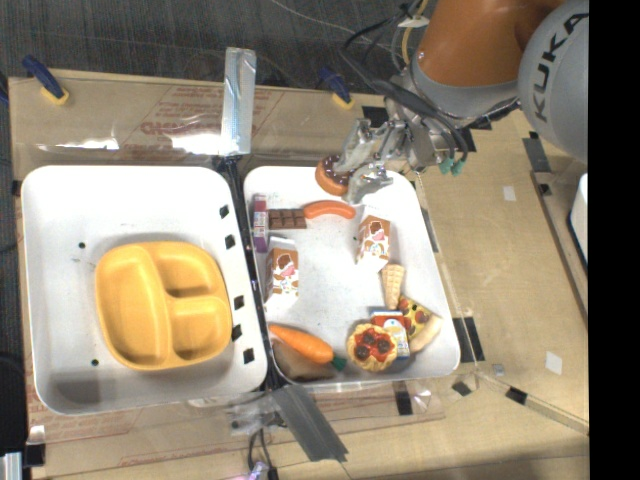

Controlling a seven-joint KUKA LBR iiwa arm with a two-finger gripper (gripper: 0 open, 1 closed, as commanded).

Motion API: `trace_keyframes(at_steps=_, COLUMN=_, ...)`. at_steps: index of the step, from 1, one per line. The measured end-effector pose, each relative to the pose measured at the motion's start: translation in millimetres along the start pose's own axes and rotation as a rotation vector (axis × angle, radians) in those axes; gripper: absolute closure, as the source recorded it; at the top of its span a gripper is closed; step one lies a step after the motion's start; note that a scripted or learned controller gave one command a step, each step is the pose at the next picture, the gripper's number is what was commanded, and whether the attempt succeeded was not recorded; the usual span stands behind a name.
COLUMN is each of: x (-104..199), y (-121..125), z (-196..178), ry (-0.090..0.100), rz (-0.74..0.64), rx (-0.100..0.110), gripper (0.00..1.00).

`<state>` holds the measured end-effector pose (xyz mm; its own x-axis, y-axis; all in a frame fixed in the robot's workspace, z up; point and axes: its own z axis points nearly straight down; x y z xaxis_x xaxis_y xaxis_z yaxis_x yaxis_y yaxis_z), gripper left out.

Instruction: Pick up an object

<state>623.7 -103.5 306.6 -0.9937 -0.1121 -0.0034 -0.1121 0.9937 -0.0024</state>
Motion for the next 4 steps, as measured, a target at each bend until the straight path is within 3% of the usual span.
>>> trace_keyframes(at_steps=1, x=-2, y=2, z=-11, ry=-0.004, rz=-0.005, rx=0.001, gripper=1.00)
trace_keyframes(at_steps=2, x=-15, y=-5, z=165, ry=0.016, rz=-0.031, rx=-0.007, gripper=1.00)
trace_keyframes(at_steps=3, x=-32, y=-26, z=93, ry=-0.002, rz=0.152, rx=0.000, gripper=1.00)
trace_keyframes(at_steps=4, x=4, y=-55, z=53, ry=-0.001, rz=0.518, rx=0.001, gripper=1.00)
